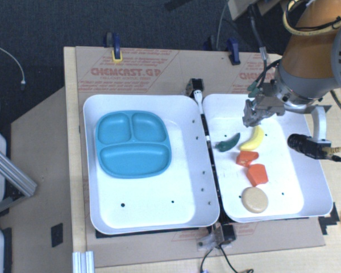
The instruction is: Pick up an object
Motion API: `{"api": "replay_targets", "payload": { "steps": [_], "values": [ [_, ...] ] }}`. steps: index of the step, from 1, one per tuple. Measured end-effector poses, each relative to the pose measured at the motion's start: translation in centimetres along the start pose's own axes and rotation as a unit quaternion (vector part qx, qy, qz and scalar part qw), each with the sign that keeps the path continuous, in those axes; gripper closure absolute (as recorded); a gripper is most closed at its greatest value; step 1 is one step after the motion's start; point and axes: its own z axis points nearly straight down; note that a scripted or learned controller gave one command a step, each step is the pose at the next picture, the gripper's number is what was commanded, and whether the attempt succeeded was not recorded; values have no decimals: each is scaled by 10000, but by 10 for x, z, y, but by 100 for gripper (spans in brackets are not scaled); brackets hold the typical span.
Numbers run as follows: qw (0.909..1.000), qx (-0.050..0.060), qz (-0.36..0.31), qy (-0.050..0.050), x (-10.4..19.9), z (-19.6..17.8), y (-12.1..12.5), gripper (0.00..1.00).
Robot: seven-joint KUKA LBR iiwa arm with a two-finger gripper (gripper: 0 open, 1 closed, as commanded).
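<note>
Yellow plastic banana [252, 139] in right white bin [307, 205], just below grey hand [254, 116]; grip state unreadable. Risk: hand nudges banana into touching red piece [246, 157], green pepper [228, 143] near, grasp slips.

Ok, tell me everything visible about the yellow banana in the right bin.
The banana is a small, curved, glossy yellow piece that looks like plastic toy food. It lies flat in the right bin, near its upper middle, directly under the gripper, which covers its top end. Its lower end touches or nearly touches the red-orange piece; a dark green piece lies just to its left.
</note>
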Motion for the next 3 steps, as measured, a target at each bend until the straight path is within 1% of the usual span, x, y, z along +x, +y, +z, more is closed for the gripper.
{"api": "replay_targets", "payload": {
  "steps": [2, 3],
  "values": [
    [10000, 1, 3, 2, 81, 6, 38, 100],
    [10000, 5, 2, 5, 129, 13, 48, 100]
  ]
}}
